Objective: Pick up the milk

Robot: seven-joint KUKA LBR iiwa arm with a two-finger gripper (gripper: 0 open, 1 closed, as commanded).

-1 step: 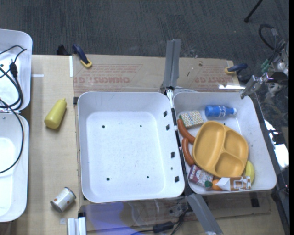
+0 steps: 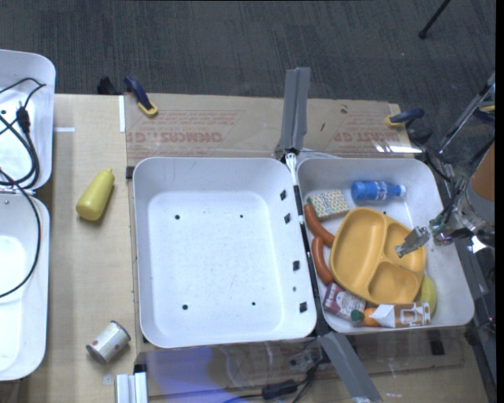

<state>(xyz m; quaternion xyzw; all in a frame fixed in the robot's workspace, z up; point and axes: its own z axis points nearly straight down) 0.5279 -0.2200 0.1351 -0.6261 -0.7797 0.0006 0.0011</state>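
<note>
While over plate (image 2: 370,256), hand (image 2: 416,240) low.

I work in a robotics lab: my table (image 2: 87,260) is topped with taped-down cardboard (image 2: 236,126) held by clamps (image 2: 140,96), bearing two white bins (image 2: 150,236) side by side, with black cables (image 2: 20,134) at its left edge, grey carpet (image 2: 197,39) behind it, and a tripod leg (image 2: 437,20) past its far right corner.

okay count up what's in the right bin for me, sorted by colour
Yellow: 2, a divided plate and a banana
Orange: 2 hot dogs
Blue: 1 bottle
Mixed print: 3, a snack packet, a dark carton, a milk carton
Total: 8
</note>
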